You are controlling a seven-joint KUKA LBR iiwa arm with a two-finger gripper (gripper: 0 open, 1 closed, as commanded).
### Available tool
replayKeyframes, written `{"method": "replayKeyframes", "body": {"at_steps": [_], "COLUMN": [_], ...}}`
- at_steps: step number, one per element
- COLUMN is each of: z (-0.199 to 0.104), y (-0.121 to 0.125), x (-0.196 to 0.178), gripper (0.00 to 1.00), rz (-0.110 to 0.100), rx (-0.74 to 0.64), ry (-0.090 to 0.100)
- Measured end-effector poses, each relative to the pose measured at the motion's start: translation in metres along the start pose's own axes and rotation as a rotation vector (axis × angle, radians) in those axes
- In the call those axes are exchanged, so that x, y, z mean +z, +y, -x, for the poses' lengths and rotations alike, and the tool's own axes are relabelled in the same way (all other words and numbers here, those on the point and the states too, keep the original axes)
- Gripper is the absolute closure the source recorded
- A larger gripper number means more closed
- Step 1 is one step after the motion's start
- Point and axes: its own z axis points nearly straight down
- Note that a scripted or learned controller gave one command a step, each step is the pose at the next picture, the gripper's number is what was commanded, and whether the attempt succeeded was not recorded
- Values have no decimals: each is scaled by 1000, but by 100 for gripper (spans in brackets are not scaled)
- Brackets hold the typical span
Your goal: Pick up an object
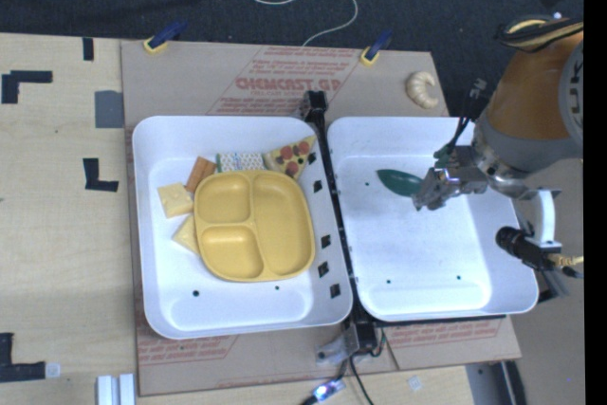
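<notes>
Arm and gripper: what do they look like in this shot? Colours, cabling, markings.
The arm enters from the right: a bulky rounded orange section over a grey wrist housing. The gripper is a small dark grey metal assembly. A thin black cable runs along the wrist. A white curved bracket with a black fitting sits below the wrist. No readable markings.

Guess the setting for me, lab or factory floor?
Most likely a robotics lab test bench, not a production line. Two shallow white bins sit clamped on a cardboard sheet, holding a yellow divided plate, and a loose cable trails over dark carpet beyond.
</notes>
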Motion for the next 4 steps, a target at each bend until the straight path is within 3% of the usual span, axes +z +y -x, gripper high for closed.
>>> {"method": "replayKeyframes", "body": {"at_steps": [2, 3, 4], "z": [-67, -74, -76], "y": [-37, -24, -31], "x": [1, -12, -9], "gripper": [100, 100, 100], "rz": [-1, 2, 0], "rx": [2, 2, 4], "ry": [-1, -1, -2]}}
